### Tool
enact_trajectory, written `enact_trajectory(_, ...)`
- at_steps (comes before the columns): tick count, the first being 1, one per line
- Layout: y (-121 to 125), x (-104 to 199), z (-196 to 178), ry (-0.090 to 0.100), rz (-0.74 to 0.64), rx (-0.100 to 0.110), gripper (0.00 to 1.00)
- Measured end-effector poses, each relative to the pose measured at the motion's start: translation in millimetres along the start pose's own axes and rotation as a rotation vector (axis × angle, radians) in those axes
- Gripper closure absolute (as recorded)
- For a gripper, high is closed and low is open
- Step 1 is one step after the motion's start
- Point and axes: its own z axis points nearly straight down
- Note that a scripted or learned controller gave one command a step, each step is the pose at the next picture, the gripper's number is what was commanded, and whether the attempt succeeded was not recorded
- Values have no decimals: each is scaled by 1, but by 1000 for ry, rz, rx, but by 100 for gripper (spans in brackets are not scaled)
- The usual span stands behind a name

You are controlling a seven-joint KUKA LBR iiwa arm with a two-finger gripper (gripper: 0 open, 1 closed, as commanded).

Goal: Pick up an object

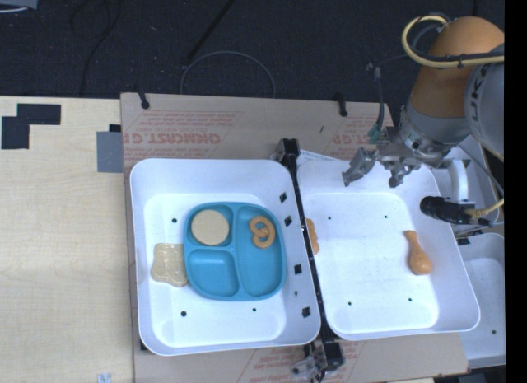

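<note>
Gripper point(379, 170) hangs with both fingers spread apart and nothing between them, over the far rim of the right bin point(449, 311).

Surface: pale wooden bench point(58, 249) with a sheet of printed cardboard point(206, 130) under both bins; black tape patches and a grey square sit on the wood to the left. Beyond the bench the floor is dark, with thin cables looping across it.

Left bin point(148, 315) holds a blue divided tray point(235, 278) — a round tan disc point(209, 226) in one compartment, a pretzel-shaped piece point(263, 231) in the next. A pale bread-like slab point(169, 264) lies touching the tray's left edge.

Right bin: an orange-tan drumstick-shaped object point(417, 253) lies near the right wall, well apart from the gripper. A small orange piece point(312, 237) rests against the black divider between the bins.

Arm point(453, 68) enters from the right — orange band uppermost, grey wrist angled down and left toward the bin's back edge.
</note>
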Motion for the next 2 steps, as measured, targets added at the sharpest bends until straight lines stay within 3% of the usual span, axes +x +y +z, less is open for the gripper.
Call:
enact_trajectory(1,3,0,-8,-2,-2,-14,0)
enact_trajectory(2,0,5,56,0,-2,-6,0)
